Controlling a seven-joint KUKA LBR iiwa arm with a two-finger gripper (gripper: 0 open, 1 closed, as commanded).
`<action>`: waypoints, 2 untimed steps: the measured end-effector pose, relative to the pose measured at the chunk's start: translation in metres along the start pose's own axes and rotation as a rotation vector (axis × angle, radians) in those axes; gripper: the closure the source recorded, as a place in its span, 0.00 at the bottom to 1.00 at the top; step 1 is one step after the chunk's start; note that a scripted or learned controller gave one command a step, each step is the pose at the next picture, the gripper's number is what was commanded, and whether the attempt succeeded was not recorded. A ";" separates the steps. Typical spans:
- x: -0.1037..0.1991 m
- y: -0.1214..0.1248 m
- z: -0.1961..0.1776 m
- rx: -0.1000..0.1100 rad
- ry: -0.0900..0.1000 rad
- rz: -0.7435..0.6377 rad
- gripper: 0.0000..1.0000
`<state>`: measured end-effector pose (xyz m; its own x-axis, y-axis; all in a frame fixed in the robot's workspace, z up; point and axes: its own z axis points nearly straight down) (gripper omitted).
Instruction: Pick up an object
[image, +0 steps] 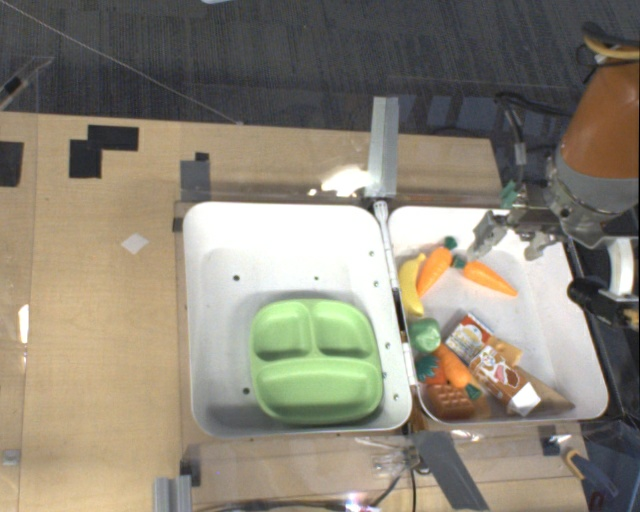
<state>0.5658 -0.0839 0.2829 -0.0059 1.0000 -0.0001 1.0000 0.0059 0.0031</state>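
You are looking at a robot lab, not a home: a pale wooden desk (90, 330) carries two white bins (290, 235) clamped in metal brackets (384, 150), black marker squares (104, 148) are stuck on its top, dark carpet (250, 50) lies behind, cables trail nearby, and plastic toy food (470, 360) fills one bin.

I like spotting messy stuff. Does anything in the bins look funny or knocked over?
Nothing is spilled or broken. The toy food is jumbled in the right bin, with a snack packet lying tilted over the pile. The green tray sits flat in the left bin.
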 end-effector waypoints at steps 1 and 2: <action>-0.060 -0.017 0.106 0.002 0.000 0.153 0.00; -0.081 0.035 0.189 -0.002 0.000 0.080 0.00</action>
<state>0.6021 -0.1646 0.0944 0.0742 0.9972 -0.0001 0.9972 -0.0742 0.0047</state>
